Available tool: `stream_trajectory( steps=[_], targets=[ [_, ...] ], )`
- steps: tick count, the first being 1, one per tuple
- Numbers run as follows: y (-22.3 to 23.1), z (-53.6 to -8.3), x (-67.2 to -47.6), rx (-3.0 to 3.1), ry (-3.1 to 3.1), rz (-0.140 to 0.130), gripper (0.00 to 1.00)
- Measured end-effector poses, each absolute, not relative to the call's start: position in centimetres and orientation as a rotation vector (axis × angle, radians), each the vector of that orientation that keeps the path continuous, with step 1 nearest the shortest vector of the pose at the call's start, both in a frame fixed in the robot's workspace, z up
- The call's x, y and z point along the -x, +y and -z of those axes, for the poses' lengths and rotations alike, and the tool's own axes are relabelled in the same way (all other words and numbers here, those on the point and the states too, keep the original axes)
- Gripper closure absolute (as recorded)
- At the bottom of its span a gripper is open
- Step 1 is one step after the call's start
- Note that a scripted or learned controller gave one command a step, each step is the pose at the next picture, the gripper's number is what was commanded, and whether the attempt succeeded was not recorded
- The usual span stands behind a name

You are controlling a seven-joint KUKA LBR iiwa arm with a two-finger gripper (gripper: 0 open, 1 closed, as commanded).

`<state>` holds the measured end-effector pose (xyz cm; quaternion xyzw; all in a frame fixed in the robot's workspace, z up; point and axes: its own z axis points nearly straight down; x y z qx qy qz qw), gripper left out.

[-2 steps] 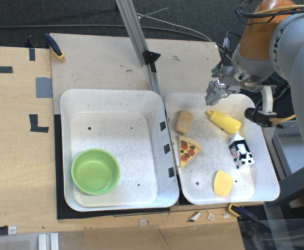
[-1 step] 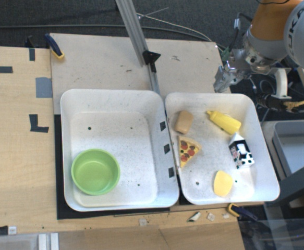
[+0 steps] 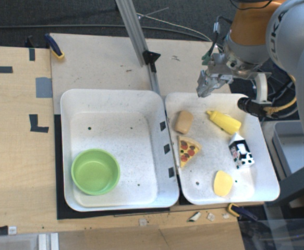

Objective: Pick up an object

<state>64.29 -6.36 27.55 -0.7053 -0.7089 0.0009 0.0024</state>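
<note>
Yellow plastic mustard bottle (image 3: 225,121) lies in the right white bin (image 3: 261,186), right of centre frame; the tool (image 3: 208,85) hangs just above-left, whether together or apart cannot be told, seemingly poised to descend.

A pale wooden bench (image 3: 16,155) fills the lower and left part of the camera view, its surface marked with grey tape patches (image 3: 44,87) and dark tape pieces toward its left edge. A lighter board (image 3: 99,61) lies over the bench's far half. A blue and yellow clamp (image 3: 54,46) grips that board at its far left corner, and another clamp (image 3: 240,211) sits at the near edge toward the right. A grey metal pole (image 3: 133,27) rises at a slant from the board's middle. Beyond the far edge lies dark floor (image 3: 63,7), crossed by a thin cable (image 3: 157,25). Light is even, with soft shadows.
</note>
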Motion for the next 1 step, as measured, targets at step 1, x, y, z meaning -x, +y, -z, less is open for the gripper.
stream_trajectory(
  steps=[1],
  targets=[
    [-2.33,-25.82,-62.49,2.212,-2.222,-0.007,1.00]
  ],
)
